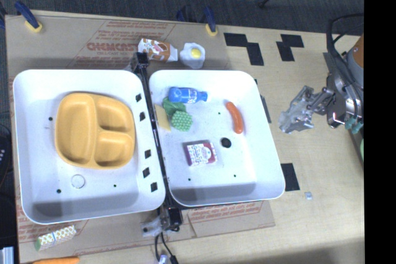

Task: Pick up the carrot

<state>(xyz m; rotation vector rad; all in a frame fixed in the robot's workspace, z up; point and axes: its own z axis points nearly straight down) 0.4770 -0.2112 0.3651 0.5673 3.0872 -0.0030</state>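
Gripper (297, 115), at the right of the frame, is hovering over bare bench outside the bins; whether it is open or closed cannot be told. Carrot (234, 117), a short orange-red piece with rounded ends, is lying slightly slanted in the upper right part of the right bin (266, 164), well apart from the gripper. In the same bin are lying a blue bottle (186, 95), a green item (180, 119) and a dark red packet (200, 153). The left bin (25, 133) is holding a yellow divided tray (96, 130). Both bins are resting on printed cardboard (124, 37) over a pale bench (315, 207) bearing black markings, with dark floor showing along the top of the frame.
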